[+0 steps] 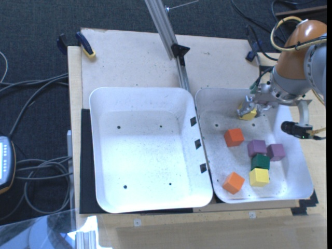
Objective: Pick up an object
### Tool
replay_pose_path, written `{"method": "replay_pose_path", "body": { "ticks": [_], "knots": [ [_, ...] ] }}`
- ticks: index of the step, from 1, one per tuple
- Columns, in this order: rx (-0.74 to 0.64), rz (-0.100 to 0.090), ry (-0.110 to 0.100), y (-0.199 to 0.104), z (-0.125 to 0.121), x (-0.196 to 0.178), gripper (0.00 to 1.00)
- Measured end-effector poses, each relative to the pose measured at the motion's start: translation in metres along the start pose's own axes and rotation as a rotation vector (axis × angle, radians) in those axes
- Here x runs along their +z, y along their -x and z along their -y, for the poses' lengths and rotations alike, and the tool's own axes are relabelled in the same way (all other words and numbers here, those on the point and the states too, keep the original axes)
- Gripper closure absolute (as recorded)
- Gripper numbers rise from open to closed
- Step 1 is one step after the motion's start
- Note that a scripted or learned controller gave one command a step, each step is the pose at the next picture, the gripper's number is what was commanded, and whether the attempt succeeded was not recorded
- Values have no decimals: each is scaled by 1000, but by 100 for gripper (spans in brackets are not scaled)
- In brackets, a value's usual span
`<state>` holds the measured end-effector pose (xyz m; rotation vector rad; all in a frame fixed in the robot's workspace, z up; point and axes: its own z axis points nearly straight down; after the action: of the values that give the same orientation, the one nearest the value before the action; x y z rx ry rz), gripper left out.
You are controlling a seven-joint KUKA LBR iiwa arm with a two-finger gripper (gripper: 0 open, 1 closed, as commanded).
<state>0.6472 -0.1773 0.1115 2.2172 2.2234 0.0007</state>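
I see the gripper point(248, 109) low in the right bin point(218, 104), its fingers clamped on a yellow block point(249, 115) near the back wall, so I would lift straight and slowly, clear of the orange block point(234, 137).

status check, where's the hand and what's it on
Hand low at right bin's far end, on a yellow block; grip unconfirmed. Six other blocks lie nearer in that bin, apart from it. Nothing blocking.
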Motion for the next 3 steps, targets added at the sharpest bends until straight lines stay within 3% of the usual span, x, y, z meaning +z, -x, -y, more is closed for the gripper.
{"method": "replay_pose_path", "body": {
  "ticks": [3],
  "knots": [
    [1, 1, 4, -2, -8, -157, 100]
  ]
}}
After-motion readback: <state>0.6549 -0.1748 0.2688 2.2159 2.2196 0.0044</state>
